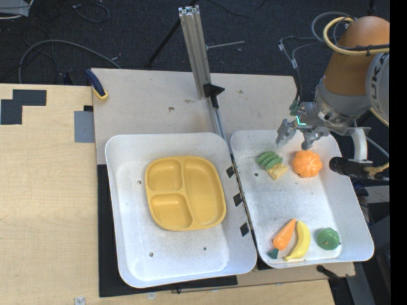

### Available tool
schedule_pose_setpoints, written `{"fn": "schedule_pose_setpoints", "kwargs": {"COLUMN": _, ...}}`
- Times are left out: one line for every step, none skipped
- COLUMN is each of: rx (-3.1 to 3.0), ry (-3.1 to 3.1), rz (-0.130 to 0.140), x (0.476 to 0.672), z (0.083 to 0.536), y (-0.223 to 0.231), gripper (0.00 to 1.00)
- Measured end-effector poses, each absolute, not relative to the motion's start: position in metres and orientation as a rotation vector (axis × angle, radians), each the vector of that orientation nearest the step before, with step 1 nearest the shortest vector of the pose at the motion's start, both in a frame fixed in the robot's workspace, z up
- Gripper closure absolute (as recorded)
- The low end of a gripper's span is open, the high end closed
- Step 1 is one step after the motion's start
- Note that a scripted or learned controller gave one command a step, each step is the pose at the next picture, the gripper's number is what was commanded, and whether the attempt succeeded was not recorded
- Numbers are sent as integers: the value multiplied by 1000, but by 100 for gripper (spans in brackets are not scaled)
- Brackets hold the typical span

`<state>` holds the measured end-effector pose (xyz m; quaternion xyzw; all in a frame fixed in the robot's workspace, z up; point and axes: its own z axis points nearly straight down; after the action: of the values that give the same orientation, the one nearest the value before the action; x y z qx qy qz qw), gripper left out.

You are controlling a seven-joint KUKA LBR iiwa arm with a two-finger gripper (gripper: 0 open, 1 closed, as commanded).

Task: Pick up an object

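Yellow tray (186, 192), orange fruit (306, 164), yellow banana (300, 241), white bins (127, 170).

glossy yellow plastic plate (186, 192), matt white bins (127, 164).

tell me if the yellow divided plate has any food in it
Empty. The yellow three-compartment plastic plate in the left white bin shows bare compartments; the toy foods lie in the right white bin.

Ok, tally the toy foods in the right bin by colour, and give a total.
Orange: 2, the round fruit and the carrot
Green: 2, the apple and the corn cob
Yellow: 1, the banana
Total: 5
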<state>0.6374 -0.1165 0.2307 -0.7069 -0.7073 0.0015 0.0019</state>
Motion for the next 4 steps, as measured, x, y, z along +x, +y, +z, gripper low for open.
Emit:
{"fn": "schedule_pose_setpoints", "kwargs": {"rx": -2220, "ry": -2222, "rz": 1, "x": 638, "z": 233, "y": -117, "gripper": 0}}
{"fn": "schedule_pose_setpoints", "kwargs": {"rx": -2217, "ry": -2216, "rz": 9, "x": 628, "z": 174, "y": -118, "gripper": 0}}
{"fn": "schedule_pose_setpoints", "kwargs": {"rx": -2218, "ry": -2216, "rz": 8, "x": 626, "z": 110, "y": -114, "gripper": 0}}
{"fn": "schedule_pose_setpoints", "kwargs": {"rx": -2225, "ry": -2221, "rz": -3, "x": 628, "z": 93, "y": -114, "gripper": 0}}
